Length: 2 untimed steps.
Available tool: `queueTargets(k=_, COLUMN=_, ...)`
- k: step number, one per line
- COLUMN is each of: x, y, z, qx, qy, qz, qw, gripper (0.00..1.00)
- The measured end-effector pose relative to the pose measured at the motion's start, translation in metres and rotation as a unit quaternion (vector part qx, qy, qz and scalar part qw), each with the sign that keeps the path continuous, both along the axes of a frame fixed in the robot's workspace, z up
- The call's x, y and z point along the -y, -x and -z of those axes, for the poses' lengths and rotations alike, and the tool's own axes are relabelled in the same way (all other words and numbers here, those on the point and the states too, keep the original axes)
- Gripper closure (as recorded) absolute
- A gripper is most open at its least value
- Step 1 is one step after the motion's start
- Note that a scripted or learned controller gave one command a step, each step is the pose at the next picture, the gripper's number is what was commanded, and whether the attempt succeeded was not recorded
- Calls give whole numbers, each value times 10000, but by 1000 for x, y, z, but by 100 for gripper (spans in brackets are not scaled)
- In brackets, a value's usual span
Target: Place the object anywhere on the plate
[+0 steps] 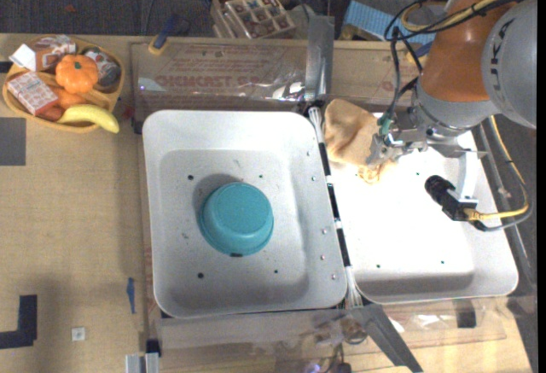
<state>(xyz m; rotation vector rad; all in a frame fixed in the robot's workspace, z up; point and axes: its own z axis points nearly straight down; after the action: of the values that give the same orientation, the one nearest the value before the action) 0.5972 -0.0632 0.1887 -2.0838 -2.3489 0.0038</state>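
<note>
Tool (381,160), grip state unclear, meets tan cloth (348,134) in right bin (426,269); teal plate (237,218) awaits left.

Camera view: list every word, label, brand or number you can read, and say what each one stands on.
"UKA", the tail of a brand name, on the grey robot arm, cut off by the frame edge.
Reddish print on the clear plastic sheet behind the bins: too blurred to read.
Packets in the wicker basket of toy food: print too small to read.
</note>
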Motion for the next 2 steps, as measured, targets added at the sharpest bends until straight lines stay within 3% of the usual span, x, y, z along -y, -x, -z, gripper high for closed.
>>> queueTargets(k=1, x=1, y=-1, z=-34, qx=2, qy=0, qz=2, qw=10000, gripper=100)
queueTargets(k=2, x=-46, y=13, z=-24, qx=-1, qy=-8, qz=-1977, qw=9803, gripper=100)
